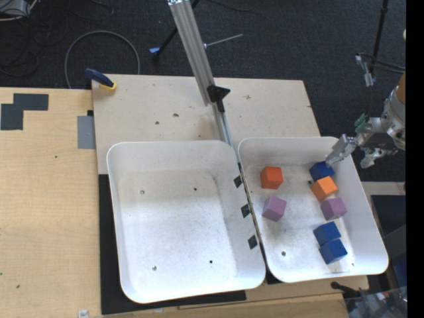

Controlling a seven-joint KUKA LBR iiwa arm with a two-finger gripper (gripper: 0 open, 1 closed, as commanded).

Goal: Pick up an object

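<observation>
While the arm reaches in over the right bin's far corner, the gripper hangs with its jaws spread apart, nothing between them. Just below them sits a blue cube, touching an orange cube. Further down lie a purple cube and two more blue blocks. Well off to the jaws' left sit a red-orange cube and another purple one. Beyond them lies the left bin.
</observation>
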